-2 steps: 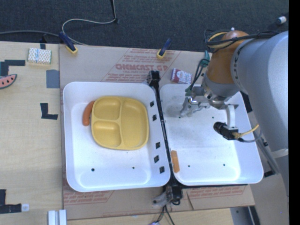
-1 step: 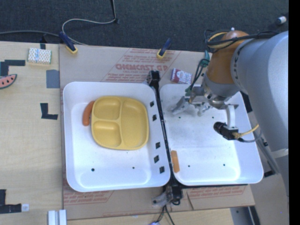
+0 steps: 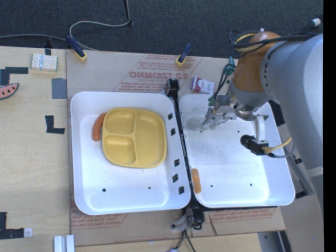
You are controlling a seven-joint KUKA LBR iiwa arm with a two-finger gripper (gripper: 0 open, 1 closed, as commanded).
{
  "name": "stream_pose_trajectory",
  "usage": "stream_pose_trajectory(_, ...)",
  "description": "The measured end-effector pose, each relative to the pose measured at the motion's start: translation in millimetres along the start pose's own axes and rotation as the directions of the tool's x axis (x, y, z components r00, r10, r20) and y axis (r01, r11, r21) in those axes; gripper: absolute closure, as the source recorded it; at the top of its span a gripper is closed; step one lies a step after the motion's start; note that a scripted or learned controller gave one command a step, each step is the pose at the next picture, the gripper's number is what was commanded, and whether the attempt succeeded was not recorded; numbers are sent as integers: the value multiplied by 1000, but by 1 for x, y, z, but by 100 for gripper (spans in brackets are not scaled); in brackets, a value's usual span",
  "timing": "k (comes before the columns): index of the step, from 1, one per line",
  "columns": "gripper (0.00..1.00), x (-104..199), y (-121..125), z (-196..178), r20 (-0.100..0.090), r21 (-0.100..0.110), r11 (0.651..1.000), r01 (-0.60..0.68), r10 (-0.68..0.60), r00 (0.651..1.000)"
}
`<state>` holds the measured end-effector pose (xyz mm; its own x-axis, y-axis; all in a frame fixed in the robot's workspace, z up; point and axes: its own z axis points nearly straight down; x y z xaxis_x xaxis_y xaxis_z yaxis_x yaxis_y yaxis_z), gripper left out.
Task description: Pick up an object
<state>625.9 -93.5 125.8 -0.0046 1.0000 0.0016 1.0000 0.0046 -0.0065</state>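
My gripper point(image 3: 209, 122) hangs low over the far left part of the right bin point(image 3: 247, 193), above bare white floor. A small orange piece point(image 3: 195, 180) lies against that bin's left wall, near the front, well apart from the gripper. In the left bin point(image 3: 126, 198) a yellow divided plate point(image 3: 134, 137) rests flat. An orange sausage-shaped object point(image 3: 97, 127) lies tucked along the plate's left rim, partly hidden by it.
The black divider point(image 3: 178, 140) with clips runs between the two bins. A small red and white packet point(image 3: 201, 84) lies on the cardboard behind the right bin. Clamps point(image 3: 76, 47) hold the cardboard's far edge. My arm's black cable fitting point(image 3: 254, 144) overhangs the right bin.
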Motion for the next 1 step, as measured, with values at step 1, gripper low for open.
stream_pose_trajectory(1, 0, 0, 0, 0, 1, 0, 1000, 0, 0, 1000)
